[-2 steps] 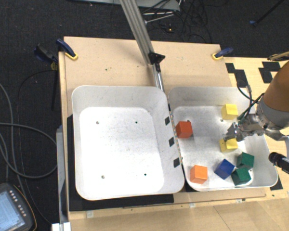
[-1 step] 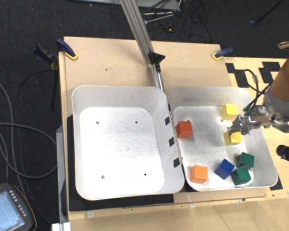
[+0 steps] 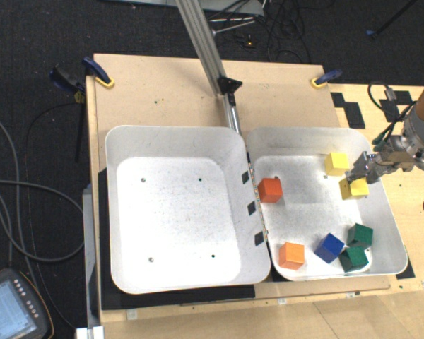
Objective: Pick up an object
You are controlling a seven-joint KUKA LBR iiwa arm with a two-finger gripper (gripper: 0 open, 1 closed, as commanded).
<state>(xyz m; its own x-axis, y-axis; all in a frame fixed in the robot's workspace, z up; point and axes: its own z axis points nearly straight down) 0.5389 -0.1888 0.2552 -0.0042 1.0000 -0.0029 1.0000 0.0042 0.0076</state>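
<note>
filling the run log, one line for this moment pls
tool at right bin far side | over yellow block | second yellow block beside

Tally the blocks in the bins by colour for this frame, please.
Yellow blocks: 2
Orange blocks: 2
Green blocks: 2
Blue block: 1
Total: 7, all in the right bin.

From my remote station I saw little of the arm (image 3: 418,129): a rounded grey wrist section with a sliver of orange at the frame's edge above it. A thin dark cable looped beside the wrist. The hand (image 3: 360,173) was a cluster of dark and metallic grey parts, too small and blurred, I think, to make out screws or markings.
</note>
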